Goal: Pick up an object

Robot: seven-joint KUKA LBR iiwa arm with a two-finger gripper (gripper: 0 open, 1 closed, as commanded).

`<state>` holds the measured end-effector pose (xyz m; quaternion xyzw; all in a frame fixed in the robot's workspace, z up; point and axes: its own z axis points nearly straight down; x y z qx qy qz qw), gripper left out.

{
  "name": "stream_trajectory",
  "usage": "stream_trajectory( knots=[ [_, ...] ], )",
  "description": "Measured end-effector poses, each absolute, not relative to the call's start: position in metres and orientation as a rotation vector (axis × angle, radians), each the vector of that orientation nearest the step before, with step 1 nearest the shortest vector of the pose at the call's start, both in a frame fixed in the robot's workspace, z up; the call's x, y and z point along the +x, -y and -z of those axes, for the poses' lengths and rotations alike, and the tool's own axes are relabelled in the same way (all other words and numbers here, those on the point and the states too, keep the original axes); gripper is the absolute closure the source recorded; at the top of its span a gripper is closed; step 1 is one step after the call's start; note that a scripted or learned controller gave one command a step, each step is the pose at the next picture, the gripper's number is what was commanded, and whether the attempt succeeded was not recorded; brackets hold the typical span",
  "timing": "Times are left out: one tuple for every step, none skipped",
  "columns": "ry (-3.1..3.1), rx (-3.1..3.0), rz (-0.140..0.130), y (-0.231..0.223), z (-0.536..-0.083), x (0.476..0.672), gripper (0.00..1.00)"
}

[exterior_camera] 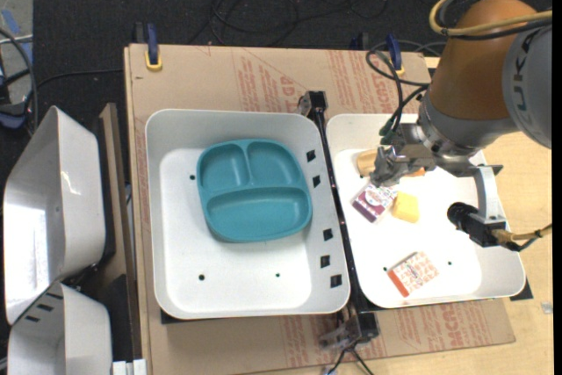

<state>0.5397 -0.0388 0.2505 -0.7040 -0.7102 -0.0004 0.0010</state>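
Tool hangs just above purple packet, beside yellow block.

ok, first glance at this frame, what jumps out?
The teal tray, alone in the left bin. Then the arm over the right bin, its gripper low above a purple packet, with a yellow block beside it and an orange packet nearer the front.

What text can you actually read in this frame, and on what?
"UK": white letters on the grey arm, cut off by the frame's right edge.
Red print repeated across the cardboard sheet under the bins: too blurred to read.
Purple packet in the right bin: label too small to read.
Orange-and-white packet: printing too small to read.
Teal tray, left bin: no text.
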Motion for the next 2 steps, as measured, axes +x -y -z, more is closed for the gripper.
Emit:
stream_trajectory(
  knots=[
    [2.231, -2.212, 0.002, -0.014, -0.244, 0.556, 1.00],
    [2.229, -2.213, 0.000, -0.066, -0.237, 0.548, 1.00]
  ],
)
